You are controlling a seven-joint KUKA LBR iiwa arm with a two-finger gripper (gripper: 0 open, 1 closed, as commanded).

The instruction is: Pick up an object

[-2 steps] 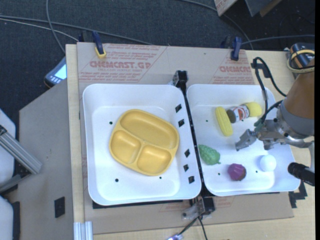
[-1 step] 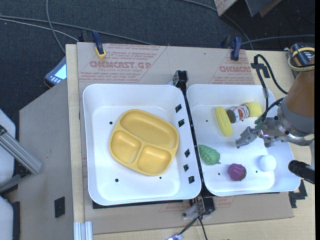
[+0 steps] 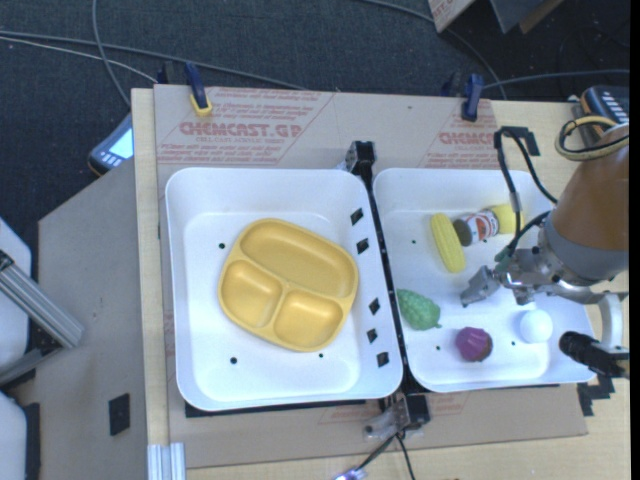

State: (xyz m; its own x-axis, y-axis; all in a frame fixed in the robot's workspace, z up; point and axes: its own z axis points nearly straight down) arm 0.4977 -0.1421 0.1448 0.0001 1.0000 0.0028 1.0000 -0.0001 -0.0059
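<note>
The gripper hangs low over the right bin, and I cannot tell from here whether it is open or shut, because the wrist covers most of it. Nothing is visibly held in it.

I take the corn cob as my landmark. It lies in the upper middle of this bin, with its long axis running away from the camera and slightly tilted. The gripper is just beside the cob, on its lower right side, so the cob lies up and to the left of the gripper tip. I judge this is the nearest object for a pick, and the grasp would have to come across the short width of the cob, not along its length.

Touching the cob on its right is a small bottle lying on its side; it could be pushed if the gripper comes from that side. Below the cob, near the bin's left wall, lies a green leafy piece. Further down and to the right of the cob is a purple ball, and to the right of that a white ball, partly under the arm.

Far left of the cob, in the left bin, sits a yellow divided plate, well apart from the work.
</note>
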